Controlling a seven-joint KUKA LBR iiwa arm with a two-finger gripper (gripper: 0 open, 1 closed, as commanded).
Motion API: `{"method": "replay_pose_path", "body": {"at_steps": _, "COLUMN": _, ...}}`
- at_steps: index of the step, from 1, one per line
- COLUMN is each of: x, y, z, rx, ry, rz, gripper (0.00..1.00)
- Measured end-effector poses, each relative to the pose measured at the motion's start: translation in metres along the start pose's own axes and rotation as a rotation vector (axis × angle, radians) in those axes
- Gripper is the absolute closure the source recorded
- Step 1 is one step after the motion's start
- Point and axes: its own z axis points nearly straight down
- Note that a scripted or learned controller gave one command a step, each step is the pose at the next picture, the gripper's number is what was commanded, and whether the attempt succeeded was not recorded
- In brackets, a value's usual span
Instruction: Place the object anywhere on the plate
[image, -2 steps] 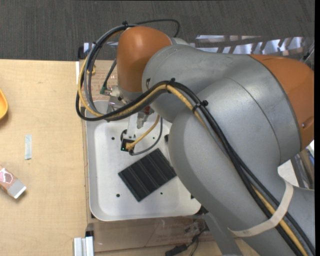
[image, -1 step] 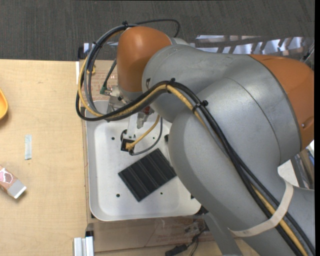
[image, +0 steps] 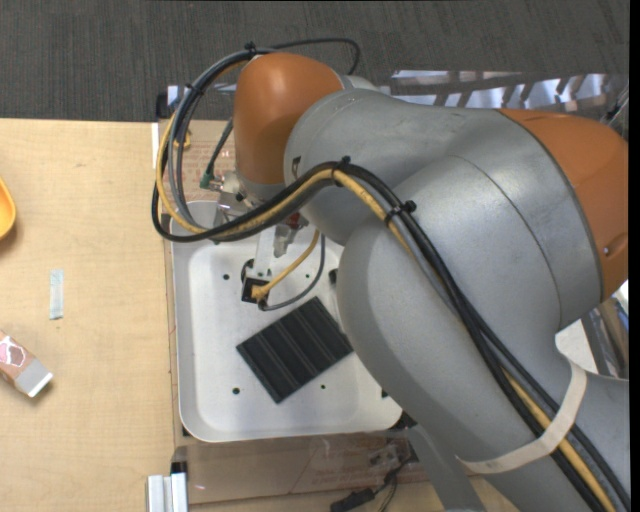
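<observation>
A black ribbed rectangular slab (image: 295, 348) lies flat and turned at an angle in the shallow white bin (image: 205, 400), near its middle. My gripper (image: 283, 240) hangs over the bin's far part, just beyond the slab and apart from it. It is largely covered by the orange wrist band and the cables, and nothing shows in its grasp. The big grey arm hides the bin's right side.
On the wooden bench left of the bin lie a small grey strip (image: 56, 295) and a pink-and-white block (image: 22, 366). The rim of an orange thing (image: 5, 208) pokes in at the left edge. Looping cables (image: 175, 150) hang over the bin's far left corner.
</observation>
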Motion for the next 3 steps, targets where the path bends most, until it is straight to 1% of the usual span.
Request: {"method": "replay_pose_path", "body": {"at_steps": 3, "x": 0.0, "y": 0.0, "z": 0.0, "rx": 0.0, "ry": 0.0, "rz": 0.0, "gripper": 0.0}}
